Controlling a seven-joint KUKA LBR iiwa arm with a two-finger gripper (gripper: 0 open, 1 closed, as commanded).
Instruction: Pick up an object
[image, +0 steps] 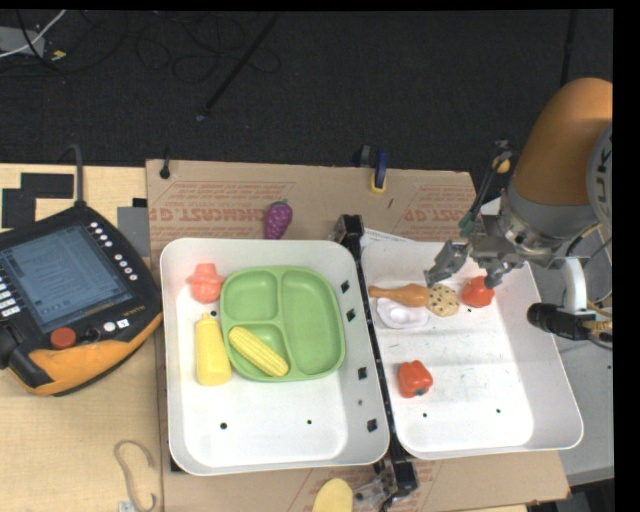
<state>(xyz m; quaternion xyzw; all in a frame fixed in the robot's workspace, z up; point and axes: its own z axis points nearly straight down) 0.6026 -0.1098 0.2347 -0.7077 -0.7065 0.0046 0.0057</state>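
My gripper (468, 272) hangs over the back of the right bin (545, 420), open, with its two dark fingers spread apart. Just below and between the fingertips lies a small red tomato-like piece (478, 292) on the bin floor; nothing is clamped. Left of it sit a round speckled cookie (442, 299) and a tan chicken drumstick (398, 294), with a white egg-like piece (401, 316) in front of them. A red pepper (414, 378) rests alone nearer the bin's front.
The left bin (260, 440) holds a green divided plate (300, 320) with a corn cob (259, 351), a yellow bottle (211, 350) and a pink toy (204, 283). Purple grapes (278, 218) lie behind the bins, a teach pendant (65, 290) at left, a yellow piece (333, 495) in front.
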